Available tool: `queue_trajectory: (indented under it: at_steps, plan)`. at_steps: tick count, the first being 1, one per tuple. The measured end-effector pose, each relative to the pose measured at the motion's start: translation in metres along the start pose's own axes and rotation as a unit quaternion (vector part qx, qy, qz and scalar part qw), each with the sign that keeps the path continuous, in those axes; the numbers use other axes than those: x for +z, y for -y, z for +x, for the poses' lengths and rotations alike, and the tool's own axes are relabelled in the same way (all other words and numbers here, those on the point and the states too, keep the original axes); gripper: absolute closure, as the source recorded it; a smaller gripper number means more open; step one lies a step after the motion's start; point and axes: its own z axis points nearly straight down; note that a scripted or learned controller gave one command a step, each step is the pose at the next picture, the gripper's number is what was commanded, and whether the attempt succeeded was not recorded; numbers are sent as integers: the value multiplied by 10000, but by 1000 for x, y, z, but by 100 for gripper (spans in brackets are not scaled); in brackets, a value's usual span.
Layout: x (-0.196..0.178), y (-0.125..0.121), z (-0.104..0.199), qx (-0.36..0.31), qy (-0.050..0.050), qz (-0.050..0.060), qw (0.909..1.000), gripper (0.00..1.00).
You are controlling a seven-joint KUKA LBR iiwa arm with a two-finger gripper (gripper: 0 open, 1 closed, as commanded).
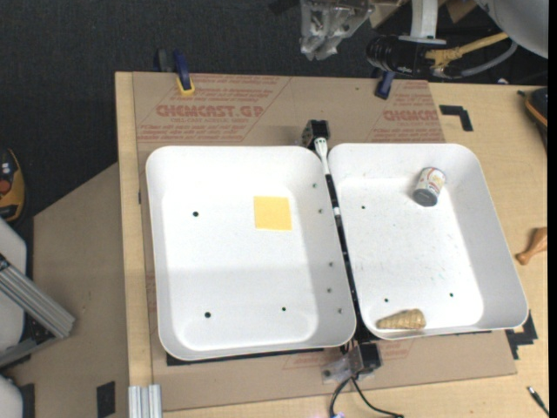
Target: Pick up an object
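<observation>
A flat yellow square (271,213) lies in the left bin (174,259), a little behind its middle. In the right bin (487,259) a small grey can (428,185) lies on its side near the back right. A tan, bread-like piece (400,320) rests against that bin's front wall. My gripper (324,26) hangs high beyond the bench's back edge, above the dark floor. It is far from both bins and nothing shows in it.
The two bins meet at a black hinge strip (335,225) down the middle. Blue clamps (183,75) hold the cardboard base at the back. Cables and clutter (435,50) lie behind the right bin. A metal rail (35,307) sits at the left.
</observation>
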Motion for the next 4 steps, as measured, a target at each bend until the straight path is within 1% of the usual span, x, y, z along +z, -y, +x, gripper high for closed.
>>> queue_trajectory:
  at_steps: [1,2,3,4]
  plan:
    - [232,-17,36,22,34,148,9999,100]
    - [118,-22,82,6,-7,-5,10000,100]
    - [-13,25,85,15,-13,-14,10000,100]
    - [119,14,83,40,38,119,9999,100]
